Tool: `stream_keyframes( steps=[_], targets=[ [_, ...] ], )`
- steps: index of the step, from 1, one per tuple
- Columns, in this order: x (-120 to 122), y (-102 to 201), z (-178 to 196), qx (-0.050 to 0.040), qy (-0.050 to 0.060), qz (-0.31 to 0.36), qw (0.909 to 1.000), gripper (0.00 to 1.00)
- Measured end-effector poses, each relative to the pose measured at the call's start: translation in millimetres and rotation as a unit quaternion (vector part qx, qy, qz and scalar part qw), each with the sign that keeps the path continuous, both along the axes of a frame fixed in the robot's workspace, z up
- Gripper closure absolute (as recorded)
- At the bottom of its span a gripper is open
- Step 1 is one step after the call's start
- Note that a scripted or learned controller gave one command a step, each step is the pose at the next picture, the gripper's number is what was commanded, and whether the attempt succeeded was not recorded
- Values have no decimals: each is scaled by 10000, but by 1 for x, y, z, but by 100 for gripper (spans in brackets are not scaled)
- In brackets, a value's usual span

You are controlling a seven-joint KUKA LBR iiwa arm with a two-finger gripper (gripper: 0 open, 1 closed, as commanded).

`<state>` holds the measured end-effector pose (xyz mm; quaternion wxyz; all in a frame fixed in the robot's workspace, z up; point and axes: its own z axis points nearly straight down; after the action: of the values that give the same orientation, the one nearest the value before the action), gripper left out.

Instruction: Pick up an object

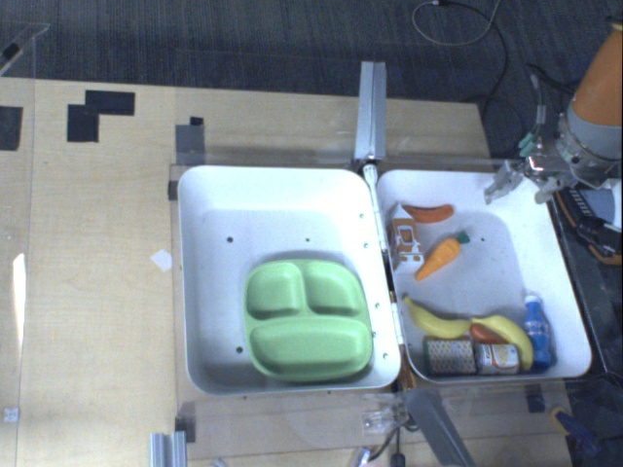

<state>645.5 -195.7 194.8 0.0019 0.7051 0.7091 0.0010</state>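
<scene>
The right bin [545, 261] holds several items. An orange carrot [440, 257] lies near its middle, a red-orange sausage [428, 212] lies at the back left, and a small printed carton [404, 240] leans on the left wall. Along the front lie a yellow banana [458, 323], a can [500, 358], a grey textured block [448, 356] and a blue bottle [535, 332]. My gripper [521, 185] hangs above the bin's back right corner. It is open, with nothing between its fingers, well to the right of the carrot.
A green divided plate [307, 317] lies in the left bin [209, 261]. A metal post [371, 115] stands behind the wall between the two bins. Cables [594, 224] run along the right bin's outer edge.
</scene>
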Motion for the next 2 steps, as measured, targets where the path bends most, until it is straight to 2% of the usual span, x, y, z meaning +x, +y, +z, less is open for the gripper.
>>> stream_keyframes(
  steps=[1, 2],
  targets=[
    [-63, -10, -42, -1, -1, 193, 9998, 0],
    [-54, 53, -101, -3, -13, 441, 9990, 0]
  ],
)
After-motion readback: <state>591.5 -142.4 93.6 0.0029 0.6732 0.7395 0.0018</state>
